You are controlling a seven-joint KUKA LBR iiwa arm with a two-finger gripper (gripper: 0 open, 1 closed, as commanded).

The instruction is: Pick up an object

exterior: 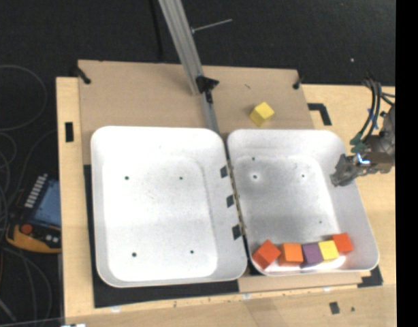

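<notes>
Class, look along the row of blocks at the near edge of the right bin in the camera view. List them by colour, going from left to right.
Red-orange block → orange block → purple block → yellow block → red-orange block at the right end.

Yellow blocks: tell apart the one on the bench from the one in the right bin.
The bench block sits alone on the wooden board beyond the bins; the bin block lies in the right bin at its near wall. The bench block touches nothing; the bin block is wedged between purple and orange blocks. Both are small yellow cubes.
</notes>
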